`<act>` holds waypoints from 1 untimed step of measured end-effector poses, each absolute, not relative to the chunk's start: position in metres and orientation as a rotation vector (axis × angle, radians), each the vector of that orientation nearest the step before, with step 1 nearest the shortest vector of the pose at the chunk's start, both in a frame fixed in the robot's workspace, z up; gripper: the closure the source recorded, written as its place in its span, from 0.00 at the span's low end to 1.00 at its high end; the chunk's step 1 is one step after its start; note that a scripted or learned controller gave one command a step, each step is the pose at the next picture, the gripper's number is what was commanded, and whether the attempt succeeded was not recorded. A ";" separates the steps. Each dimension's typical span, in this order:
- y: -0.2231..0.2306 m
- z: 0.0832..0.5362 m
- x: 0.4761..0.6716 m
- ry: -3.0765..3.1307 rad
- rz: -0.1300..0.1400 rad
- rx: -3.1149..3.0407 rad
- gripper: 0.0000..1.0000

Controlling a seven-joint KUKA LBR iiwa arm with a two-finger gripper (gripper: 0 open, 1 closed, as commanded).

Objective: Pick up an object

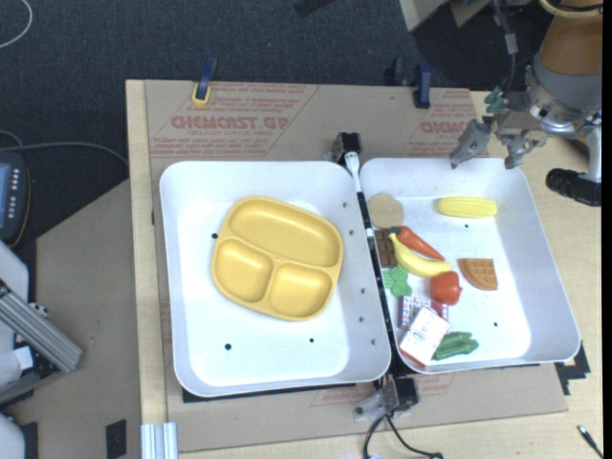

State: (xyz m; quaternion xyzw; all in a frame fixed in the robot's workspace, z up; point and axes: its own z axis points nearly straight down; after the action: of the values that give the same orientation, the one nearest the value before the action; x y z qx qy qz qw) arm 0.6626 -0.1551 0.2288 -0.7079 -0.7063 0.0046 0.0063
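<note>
My gripper (pixel 490 153) hangs above the far edge of the right bin (pixel 535 256), fingers spread open with nothing between them. Below and slightly left of it lies a yellow corn cob (pixel 467 207). Further down the bin sit a banana (pixel 421 259), a red-orange carrot (pixel 421 244), a red tomato (pixel 446 288), a brown waffle piece (pixel 479 273), a tan round cookie (pixel 385 208), a green leafy piece (pixel 396 281), a white and red packet (pixel 422 333) and a green bean pod (pixel 456 345).
The left bin (pixel 191 333) holds a yellow three-compartment plate (pixel 277 256). Clamps (pixel 201 86) stand at the bench's back edge. A black bracket (pixel 349 147) sits between the bins at the back.
</note>
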 end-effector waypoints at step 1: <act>-0.155 0.239 0.665 -2.221 0.001 -2.221 0.00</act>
State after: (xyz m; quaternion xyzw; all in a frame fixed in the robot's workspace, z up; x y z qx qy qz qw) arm 0.6649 -0.1546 0.2386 -0.7070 -0.7072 0.0002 0.0003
